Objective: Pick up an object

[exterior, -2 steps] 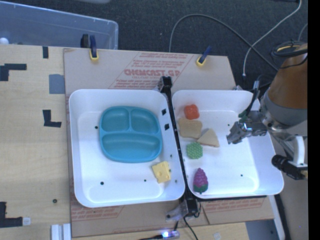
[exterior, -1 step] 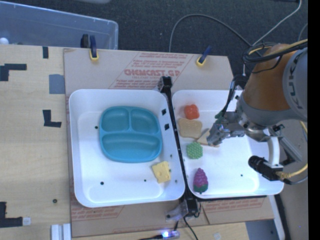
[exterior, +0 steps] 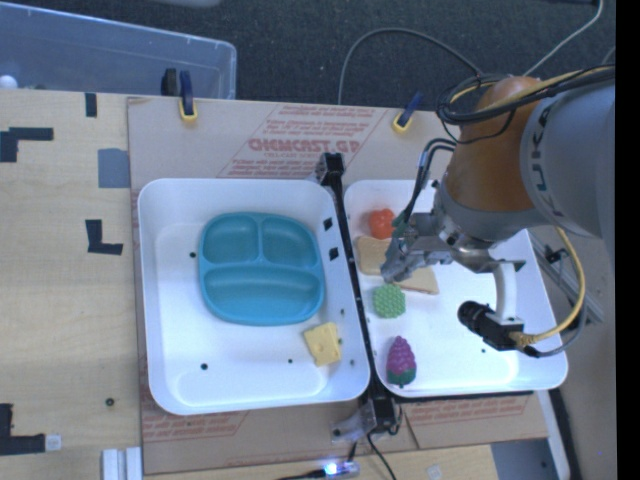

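The right bin (exterior: 520, 368) holds a small orange-red fruit (exterior: 380, 222), a tan bread slice (exterior: 372, 256), a green bumpy ball (exterior: 389, 301) and a purple grape bunch (exterior: 400, 359). My gripper (exterior: 399, 265) hangs low over the left part of this bin, its dark fingers over the bread slice and just above the green ball. The wrist hides part of the bread. The left bin (exterior: 165, 368) carries a blue divided plate (exterior: 262, 268) and a yellow cheese wedge (exterior: 322, 344) near its right wall.
A black divider clip (exterior: 330, 168) sits where the two bins meet at the back. Yellow clamps (exterior: 187, 108) hold the cardboard sheet under the bins. A clear plastic tub (exterior: 110, 53) stands at the back left. Cables loop behind the arm.
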`<state>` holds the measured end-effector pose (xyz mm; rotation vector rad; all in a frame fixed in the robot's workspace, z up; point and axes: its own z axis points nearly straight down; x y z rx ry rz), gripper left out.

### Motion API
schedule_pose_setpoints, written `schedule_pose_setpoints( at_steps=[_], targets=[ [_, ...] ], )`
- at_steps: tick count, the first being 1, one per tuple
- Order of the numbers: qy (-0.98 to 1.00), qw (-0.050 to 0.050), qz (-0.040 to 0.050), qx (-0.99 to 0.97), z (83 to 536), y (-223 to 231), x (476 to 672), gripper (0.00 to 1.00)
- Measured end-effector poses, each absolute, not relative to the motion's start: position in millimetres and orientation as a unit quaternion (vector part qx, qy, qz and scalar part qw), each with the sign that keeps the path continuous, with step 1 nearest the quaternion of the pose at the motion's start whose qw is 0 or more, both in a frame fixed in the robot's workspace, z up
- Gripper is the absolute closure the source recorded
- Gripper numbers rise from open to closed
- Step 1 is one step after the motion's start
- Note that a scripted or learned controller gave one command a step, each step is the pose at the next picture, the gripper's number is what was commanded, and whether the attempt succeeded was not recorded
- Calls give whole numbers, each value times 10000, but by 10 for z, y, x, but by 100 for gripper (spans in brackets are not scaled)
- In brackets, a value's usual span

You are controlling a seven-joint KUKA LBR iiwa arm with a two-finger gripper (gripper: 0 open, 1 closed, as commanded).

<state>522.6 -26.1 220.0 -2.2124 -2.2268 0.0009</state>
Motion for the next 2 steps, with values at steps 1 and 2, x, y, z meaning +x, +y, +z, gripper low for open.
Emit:
schedule_pose_setpoints(
  at_steps=[1,2],
  targets=[
    [-7094,17,10,-7049,2114,274,5244,100],
    [-7096,13,5,-7046,2068,770,5371,100]
  ],
)
